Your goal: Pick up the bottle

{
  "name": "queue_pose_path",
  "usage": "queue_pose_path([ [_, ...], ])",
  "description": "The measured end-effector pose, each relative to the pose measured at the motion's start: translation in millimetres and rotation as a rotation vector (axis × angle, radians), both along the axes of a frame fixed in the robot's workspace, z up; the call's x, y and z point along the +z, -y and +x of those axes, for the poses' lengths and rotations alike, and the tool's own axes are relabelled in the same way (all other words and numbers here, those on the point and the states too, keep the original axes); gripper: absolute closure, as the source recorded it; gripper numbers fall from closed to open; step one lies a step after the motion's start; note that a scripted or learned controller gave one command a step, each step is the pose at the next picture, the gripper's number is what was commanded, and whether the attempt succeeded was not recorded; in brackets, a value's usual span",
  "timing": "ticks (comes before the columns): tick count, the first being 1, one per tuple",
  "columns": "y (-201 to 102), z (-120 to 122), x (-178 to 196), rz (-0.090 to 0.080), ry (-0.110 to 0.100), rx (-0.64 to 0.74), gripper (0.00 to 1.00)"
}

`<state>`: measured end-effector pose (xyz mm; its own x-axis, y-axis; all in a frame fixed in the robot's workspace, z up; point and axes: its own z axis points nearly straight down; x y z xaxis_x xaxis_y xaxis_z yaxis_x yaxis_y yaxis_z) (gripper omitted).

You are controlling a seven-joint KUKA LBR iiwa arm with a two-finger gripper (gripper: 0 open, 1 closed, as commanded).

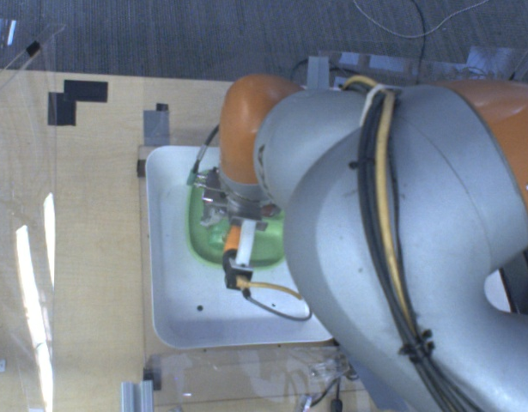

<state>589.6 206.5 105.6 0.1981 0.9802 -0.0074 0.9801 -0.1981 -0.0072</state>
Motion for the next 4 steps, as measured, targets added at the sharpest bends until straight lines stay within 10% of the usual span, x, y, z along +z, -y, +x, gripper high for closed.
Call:
queue_pose_path([
  [1, -2, 2, 1, 0.004, 0.009, 0.001, 0.00],
  [2, -21, 62, -14, -0.024, -0.117, -0.134, 0.00],
  [3, -20, 56, -8, -0.036, -0.151, -0.128, 1.00],
  [4, 12, -32, 29, 0.007, 0.011, -0.614, 1.00],
])
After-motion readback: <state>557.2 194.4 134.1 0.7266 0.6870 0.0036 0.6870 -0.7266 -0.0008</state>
